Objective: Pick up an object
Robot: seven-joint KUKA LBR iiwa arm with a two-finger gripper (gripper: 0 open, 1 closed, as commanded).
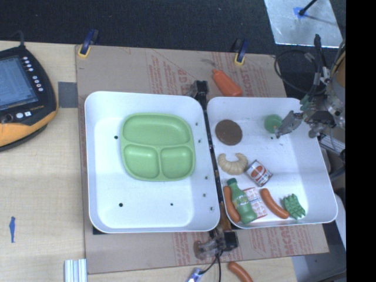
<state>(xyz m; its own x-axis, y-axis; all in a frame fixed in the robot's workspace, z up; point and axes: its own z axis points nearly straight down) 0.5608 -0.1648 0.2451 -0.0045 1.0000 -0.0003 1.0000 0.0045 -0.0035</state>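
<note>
Far left on the pale wood bench, a control pendant with a grey screen and orange underside; just right of it a strip of grey tape; low down, a small blue mark on the wood. Under both bins, a brown cardboard sheet held at its far edge by two clamps. In the left bin, a light green divided plate, lying flat with three compartments.

In the right bin, left to right: a brown round disc; a tan croissant below it; a green bottle lying near the front wall with an orange sausage beside it; a small red-and-white can, tilted; a second orange sausage; a green leafy toy in the front right corner; a green ball near the far wall. Outside, beyond the bins, an orange carrot on the cardboard.

At the right edge, reaching in over the right bin's far corner — the gripper, its fingers parted and angled down toward the left, one tip just beside the green ball, nothing between them; black cables looped behind it.

Beyond the bench, dark carpeted floor; on it a grey square patch with a blue mark.
</note>
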